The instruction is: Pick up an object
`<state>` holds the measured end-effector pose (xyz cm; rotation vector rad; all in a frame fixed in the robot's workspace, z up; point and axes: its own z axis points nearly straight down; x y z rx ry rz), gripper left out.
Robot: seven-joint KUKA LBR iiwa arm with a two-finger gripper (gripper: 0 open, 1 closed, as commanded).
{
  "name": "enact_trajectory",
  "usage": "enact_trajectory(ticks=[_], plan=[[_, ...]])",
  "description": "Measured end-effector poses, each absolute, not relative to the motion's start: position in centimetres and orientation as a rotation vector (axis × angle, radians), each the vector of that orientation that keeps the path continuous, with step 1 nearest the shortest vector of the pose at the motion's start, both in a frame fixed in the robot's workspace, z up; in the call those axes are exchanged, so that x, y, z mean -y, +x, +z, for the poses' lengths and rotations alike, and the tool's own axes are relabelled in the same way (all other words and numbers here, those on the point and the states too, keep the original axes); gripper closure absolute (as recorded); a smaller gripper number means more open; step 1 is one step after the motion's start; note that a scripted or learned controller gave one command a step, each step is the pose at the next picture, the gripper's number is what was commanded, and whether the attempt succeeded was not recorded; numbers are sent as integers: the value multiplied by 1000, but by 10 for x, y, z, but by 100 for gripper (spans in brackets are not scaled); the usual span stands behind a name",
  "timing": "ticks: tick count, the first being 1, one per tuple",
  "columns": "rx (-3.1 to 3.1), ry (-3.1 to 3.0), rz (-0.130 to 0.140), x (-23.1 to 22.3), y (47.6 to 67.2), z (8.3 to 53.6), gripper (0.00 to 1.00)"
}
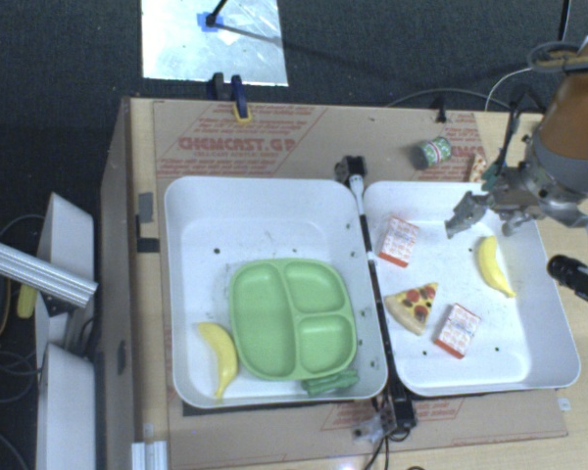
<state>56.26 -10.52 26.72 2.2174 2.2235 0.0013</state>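
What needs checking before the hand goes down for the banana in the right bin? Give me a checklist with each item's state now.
1. Target in view: ok. The banana lies uncovered in the right bin.
2. Hand over the target: ok, roughly; it sits just above the banana's upper end.
3. Hand holding nothing: ok, nothing shows between its fingers.
4. Finger opening wide enough for the banana: cannot tell.
5. Room around the target: ok. The pizza slice and the two small cartons lie apart from it.
6. Bin wall clearance: cannot tell; the banana lies towards the right side.
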Motion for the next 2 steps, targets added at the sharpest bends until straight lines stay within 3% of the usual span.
enact_trajectory(ticks=[1,2], plan=[[-2223,2220,0,102,534,181,0],[-2223,2221,-1,91,538,100,0]])
